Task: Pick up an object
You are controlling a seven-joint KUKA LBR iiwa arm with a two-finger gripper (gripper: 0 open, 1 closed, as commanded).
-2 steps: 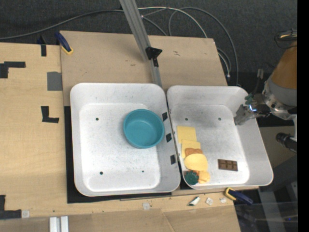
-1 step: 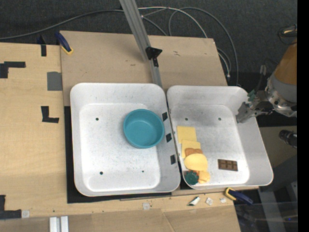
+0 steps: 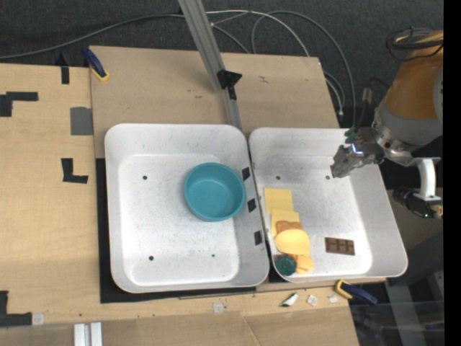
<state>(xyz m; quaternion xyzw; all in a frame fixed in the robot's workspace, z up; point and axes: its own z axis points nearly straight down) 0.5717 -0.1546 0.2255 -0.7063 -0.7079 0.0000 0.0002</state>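
Though blurred, gripper point(image 3: 341, 166) hangs (fingers unclear).

A teal bowl point(image 3: 213, 191) sits upright in the left bin. In the right bin lie yellow blocks point(image 3: 281, 206), a brown chocolate-like bar point(image 3: 339, 246), perhaps a toy lemon point(image 3: 292, 241).

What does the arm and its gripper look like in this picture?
The arm is grey, rounded and thick, with a broad orange band above the wrist. Dark cables loop over its top. The gripper is small, dark grey and angular, with a few shiny metal parts where it joins the wrist. No lettering or other markings can be made out.
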